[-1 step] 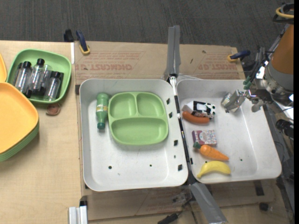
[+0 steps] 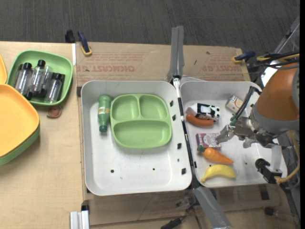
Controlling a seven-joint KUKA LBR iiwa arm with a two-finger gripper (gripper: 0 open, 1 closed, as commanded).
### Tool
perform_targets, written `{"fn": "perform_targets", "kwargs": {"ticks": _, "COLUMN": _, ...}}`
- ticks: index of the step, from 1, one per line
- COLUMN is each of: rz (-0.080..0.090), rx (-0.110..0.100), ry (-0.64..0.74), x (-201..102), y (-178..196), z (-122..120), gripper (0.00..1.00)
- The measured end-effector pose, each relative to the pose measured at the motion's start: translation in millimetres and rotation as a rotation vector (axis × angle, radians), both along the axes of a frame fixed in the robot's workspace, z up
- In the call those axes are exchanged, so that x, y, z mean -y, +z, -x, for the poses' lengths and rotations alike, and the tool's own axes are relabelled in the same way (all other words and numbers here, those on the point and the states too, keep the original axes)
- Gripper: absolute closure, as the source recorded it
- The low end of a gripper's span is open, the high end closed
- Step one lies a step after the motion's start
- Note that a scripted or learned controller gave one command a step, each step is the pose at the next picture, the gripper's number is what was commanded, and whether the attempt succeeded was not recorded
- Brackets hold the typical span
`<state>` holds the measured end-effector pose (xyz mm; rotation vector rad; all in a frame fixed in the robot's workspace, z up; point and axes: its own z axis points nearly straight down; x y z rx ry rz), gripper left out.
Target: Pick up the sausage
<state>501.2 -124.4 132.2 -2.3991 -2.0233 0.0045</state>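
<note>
Sausage waiting by the right bin's left wall, arm not yet on it.

I see the sausage [image 2: 200, 121] lying lengthwise near the left wall of the right bin [image 2: 248, 173], just below a black-and-white toy [image 2: 208, 110]. The gripper [image 2: 224, 136] hovers lower and to the right, over a small packet [image 2: 208, 140]; its state I cannot tell. I judge the sausage light, smooth and roll-prone, so I'd pinch across its middle.

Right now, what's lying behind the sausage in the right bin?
Just behind the sausage lies a black-and-white cow toy, touching or nearly touching it. Whether the toy's lower edge tucks under the sausage can't be seen.
</note>
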Motion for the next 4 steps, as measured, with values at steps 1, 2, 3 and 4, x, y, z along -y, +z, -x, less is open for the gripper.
{"fn": "perform_targets", "kwargs": {"ticks": 1, "rz": 0.001, "rx": -0.001, "ry": -0.269, "x": -11, "y": -42, "z": 23, "gripper": 0.0}}
{"fn": "perform_targets", "kwargs": {"ticks": 2, "rz": 0.001, "rx": 0.002, "ry": -0.243, "x": 42, "y": -41, "z": 24, "gripper": 0.0}}
{"fn": "perform_targets", "kwargs": {"ticks": 3, "rz": 0.002, "rx": 0.001, "ry": -0.149, "x": -34, "y": 58, "z": 24, "gripper": 0.0}}
{"fn": "perform_targets", "kwargs": {"ticks": 4, "rz": 0.0, "rx": 0.0, "ry": -0.043, "x": -19, "y": -42, "z": 25, "gripper": 0.0}}
